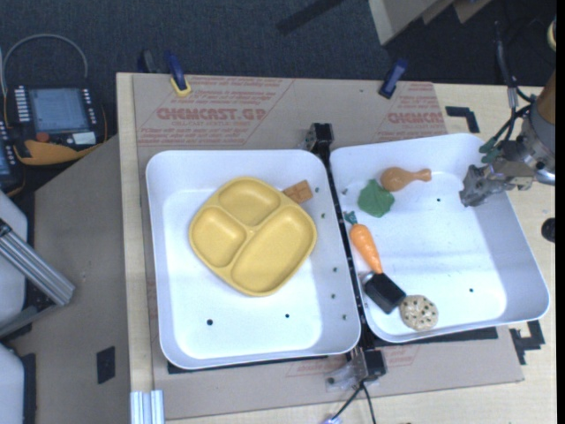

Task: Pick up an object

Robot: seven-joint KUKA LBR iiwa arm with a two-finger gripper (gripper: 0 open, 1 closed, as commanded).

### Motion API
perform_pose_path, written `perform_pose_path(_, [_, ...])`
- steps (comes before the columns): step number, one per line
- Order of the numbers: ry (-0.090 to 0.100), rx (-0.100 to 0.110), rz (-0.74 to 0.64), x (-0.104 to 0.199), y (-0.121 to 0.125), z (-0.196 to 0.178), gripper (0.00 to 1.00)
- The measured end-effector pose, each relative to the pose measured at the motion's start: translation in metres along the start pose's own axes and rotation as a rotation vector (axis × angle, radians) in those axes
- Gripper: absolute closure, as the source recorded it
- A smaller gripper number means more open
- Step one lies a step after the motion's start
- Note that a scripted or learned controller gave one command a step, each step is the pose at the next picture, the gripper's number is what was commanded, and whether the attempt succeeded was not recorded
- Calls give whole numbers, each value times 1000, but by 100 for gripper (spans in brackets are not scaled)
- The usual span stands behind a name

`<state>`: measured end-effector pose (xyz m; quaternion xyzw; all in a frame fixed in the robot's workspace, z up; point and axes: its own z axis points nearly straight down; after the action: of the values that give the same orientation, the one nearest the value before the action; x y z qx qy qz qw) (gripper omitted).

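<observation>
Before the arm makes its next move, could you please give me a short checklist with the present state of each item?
1. Claw is over the right bin: ok.
2. Claw carries nothing: cannot tell.
3. Drumstick lies free, apart from the claw: ok.
4. Green piece sits close beside the drumstick, so a grasp may catch both: not ok.
5. Carrot hugs the bin's left wall, awkward to reach: not ok.
6. Cookie touches the black block: not ok.

The arm's wrist (pixel 540 148) is a grey, rounded metal housing with a pale tan section above it at the edge of view. Thin dark cables loop down beside it (a few strands, loosely bundled). The gripper (pixel 477 186) is dull grey, blocky and compact.
</observation>
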<state>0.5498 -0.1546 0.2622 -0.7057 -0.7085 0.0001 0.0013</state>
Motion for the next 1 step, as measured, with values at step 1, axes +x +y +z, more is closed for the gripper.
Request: perform_pose_path(1, [-1, -1, 3, 46, 7, 0, 100])
